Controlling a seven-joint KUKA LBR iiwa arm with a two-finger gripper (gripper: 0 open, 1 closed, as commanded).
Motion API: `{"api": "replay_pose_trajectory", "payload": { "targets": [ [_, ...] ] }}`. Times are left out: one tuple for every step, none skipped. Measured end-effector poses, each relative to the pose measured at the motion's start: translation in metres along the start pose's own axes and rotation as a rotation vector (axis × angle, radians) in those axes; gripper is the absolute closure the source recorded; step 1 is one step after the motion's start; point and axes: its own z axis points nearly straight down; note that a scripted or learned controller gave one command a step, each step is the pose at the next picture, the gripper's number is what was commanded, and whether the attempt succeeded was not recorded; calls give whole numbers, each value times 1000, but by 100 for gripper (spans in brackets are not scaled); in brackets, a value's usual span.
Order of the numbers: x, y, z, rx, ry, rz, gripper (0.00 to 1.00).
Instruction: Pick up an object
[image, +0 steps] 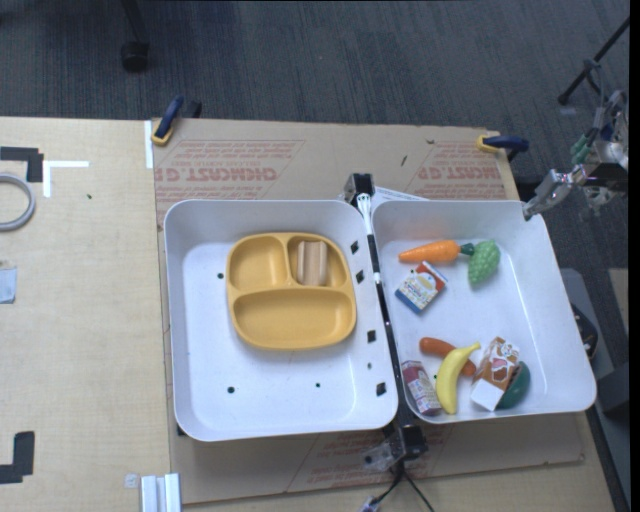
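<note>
Left white bin (200, 400): yellow three-compartment plastic plate (290, 300), a tan wooden block (311, 263) in its upper-right compartment. Right white bin (560, 330), beside that plate: orange toy carrot (430, 252), green toy grape bunch (484, 262), small blue-and-white carton (419, 288), yellow toy banana (453, 375), red can (421, 388). Gripper (545, 195) at the right bin's far corner; grip state cannot be told.

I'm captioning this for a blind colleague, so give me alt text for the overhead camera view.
Two shallow white bins sit side by side on a bench: the left bin holds a yellow divided plate, the right bin a toy carrot, a banana and other small toy foods and packets. The gripper hangs by the right bin's far right corner.
</note>
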Motion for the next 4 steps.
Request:
{"api": "replay_pose_trajectory", "payload": {
  "targets": [
    [76, -56, 194, 0, 1, -67, 0],
    [60, -134, 194, -1, 1, -357, 0],
    [60, -133, 184, -4, 0, -354, 100],
    [149, -118, 94, -3, 0, -291, 100]
  ]
}}
